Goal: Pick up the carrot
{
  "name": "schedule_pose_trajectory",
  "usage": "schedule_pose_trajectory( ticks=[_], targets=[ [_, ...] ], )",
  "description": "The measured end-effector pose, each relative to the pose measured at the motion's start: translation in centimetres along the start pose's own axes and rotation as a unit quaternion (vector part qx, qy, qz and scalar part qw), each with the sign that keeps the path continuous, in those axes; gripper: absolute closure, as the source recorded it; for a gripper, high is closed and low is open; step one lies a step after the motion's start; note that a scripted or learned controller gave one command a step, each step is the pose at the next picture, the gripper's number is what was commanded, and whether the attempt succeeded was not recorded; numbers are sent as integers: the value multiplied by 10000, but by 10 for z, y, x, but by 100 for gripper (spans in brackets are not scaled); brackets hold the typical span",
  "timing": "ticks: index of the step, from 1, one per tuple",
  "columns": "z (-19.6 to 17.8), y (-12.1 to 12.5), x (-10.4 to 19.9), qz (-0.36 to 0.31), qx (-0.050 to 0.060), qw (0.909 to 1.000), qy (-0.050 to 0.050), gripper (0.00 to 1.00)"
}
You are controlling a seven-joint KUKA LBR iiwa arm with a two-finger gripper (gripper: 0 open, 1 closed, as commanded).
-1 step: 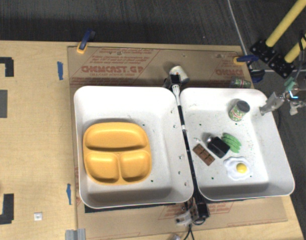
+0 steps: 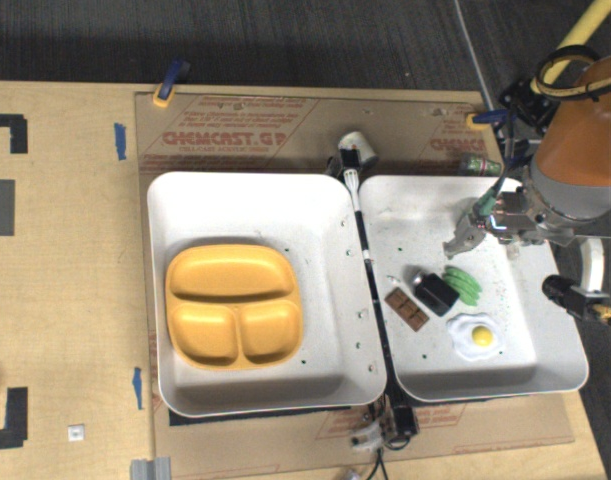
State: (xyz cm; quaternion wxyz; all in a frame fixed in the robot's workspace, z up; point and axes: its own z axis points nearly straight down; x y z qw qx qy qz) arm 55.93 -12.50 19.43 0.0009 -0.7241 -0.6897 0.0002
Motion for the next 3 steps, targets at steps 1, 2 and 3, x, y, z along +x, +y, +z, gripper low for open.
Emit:
schedule_pose_trajectory(
  ticks=[1, 2, 3],
  targets=[
    [108, -3, 29, 928, -32, 9957, -4, 0],
    [38, -81, 16, 23, 4, 10000, 3, 0],
    [10, -83, 72, -1020, -16, 9948, -7, 0]
  ],
)
